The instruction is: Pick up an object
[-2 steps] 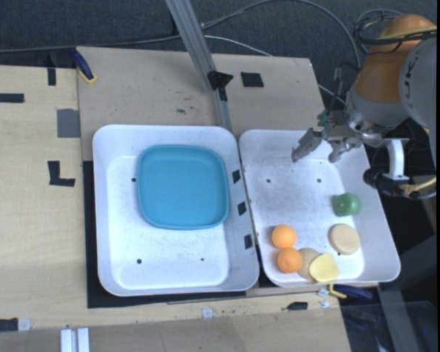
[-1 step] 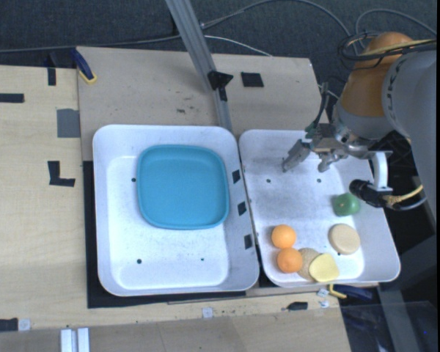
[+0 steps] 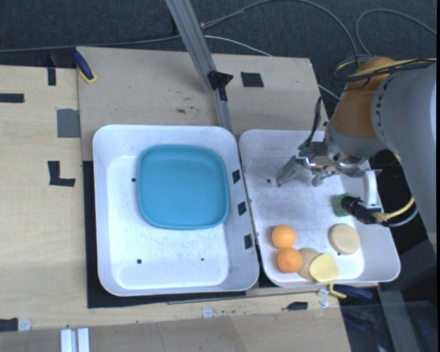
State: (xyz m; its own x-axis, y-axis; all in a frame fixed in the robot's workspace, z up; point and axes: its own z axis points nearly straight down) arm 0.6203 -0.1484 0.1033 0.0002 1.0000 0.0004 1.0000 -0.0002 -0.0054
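Plywood surface [image 3: 29, 196] carries two shallow white bins side by side; the left bin [image 3: 110, 218] holds a blue plate [image 3: 182, 185]. Clustered at the right bin's [image 3: 268, 149] near end lie two orange balls [image 3: 283, 236], a yellow disc [image 3: 323, 268] and a beige disc [image 3: 344, 238]. Reaching in from the right, the arm [image 3: 367, 108] hangs its tool [image 3: 299, 176] over that bin's bare middle, fingers spread, pinching nothing. This looks like the approach: next it must travel toward the cluster and descend over one piece.
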